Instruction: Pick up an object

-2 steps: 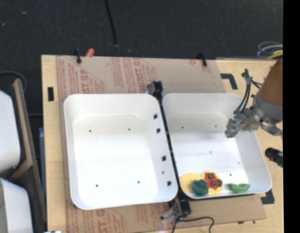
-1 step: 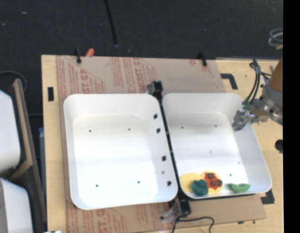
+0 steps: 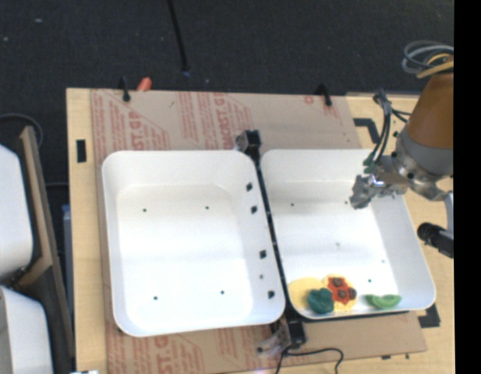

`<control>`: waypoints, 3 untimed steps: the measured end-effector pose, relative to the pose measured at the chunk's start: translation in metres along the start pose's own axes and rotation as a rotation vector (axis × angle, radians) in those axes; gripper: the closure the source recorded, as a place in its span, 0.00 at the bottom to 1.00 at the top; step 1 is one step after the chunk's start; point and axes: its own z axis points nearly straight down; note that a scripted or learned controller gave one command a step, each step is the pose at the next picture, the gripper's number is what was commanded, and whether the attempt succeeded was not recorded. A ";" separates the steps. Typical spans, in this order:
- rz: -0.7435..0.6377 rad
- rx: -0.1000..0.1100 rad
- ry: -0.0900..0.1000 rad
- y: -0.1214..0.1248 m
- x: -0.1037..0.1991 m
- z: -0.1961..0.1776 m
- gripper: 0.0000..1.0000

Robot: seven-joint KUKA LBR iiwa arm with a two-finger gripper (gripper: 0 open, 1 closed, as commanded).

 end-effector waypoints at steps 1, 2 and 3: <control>0.000 0.000 0.000 -0.006 0.048 -0.012 1.00; 0.000 0.002 0.000 -0.002 0.095 -0.010 1.00; -0.001 0.001 0.001 -0.013 0.148 -0.020 1.00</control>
